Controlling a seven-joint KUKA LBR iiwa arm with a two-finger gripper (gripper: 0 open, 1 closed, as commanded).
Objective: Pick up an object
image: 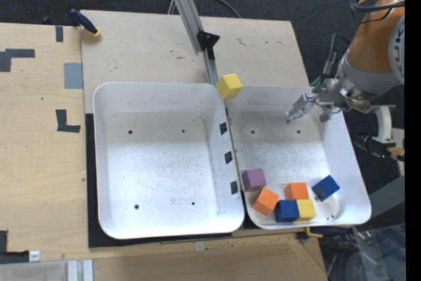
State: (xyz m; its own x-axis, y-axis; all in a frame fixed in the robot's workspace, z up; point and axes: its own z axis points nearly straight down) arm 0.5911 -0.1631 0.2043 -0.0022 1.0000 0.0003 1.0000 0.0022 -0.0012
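Tool of the grey arm hangs over the right shallow white plastic bin's far end, fingers spread apart with nothing between them. Small coloured foam cubes cluster at that bin's near end, well apart from it.

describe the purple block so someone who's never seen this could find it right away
Look at the right-hand white bin, then at the cluster of small blocks along its near edge. The purple block is the leftmost and farthest back of that cluster, beside the divider between the bins, just above the orange block. It is the only purple one.
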